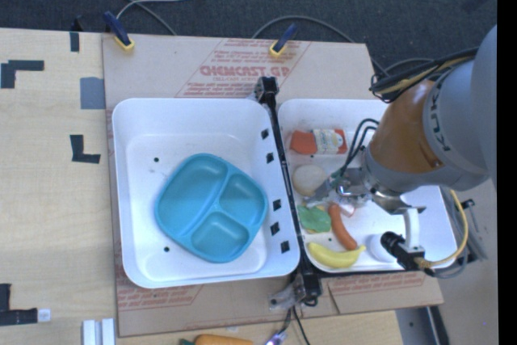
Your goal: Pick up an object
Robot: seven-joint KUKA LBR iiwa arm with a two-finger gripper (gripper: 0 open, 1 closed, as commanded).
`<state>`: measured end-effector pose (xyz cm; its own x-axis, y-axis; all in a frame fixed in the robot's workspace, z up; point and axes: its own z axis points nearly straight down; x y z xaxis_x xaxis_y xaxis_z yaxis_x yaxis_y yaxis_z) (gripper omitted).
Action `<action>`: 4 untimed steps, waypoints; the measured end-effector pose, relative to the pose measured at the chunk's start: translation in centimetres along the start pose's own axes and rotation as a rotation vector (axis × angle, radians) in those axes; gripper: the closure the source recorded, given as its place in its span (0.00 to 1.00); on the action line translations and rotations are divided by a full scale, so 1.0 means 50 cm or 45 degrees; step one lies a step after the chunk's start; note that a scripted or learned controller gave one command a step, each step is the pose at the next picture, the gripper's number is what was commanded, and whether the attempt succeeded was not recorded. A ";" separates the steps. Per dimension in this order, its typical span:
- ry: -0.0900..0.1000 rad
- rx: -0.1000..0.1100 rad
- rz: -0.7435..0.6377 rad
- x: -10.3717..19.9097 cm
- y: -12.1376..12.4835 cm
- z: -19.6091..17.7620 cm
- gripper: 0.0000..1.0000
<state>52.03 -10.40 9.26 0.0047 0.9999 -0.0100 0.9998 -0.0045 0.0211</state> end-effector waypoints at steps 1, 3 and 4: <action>0.002 -0.011 -0.004 -0.005 -0.056 -0.001 0.00; 0.010 0.021 -0.006 0.007 -0.035 0.012 0.00; 0.010 0.020 -0.005 0.006 -0.033 -0.008 1.00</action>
<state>50.38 -10.09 9.61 0.0009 1.0000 -0.0025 1.0000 -0.0009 0.0054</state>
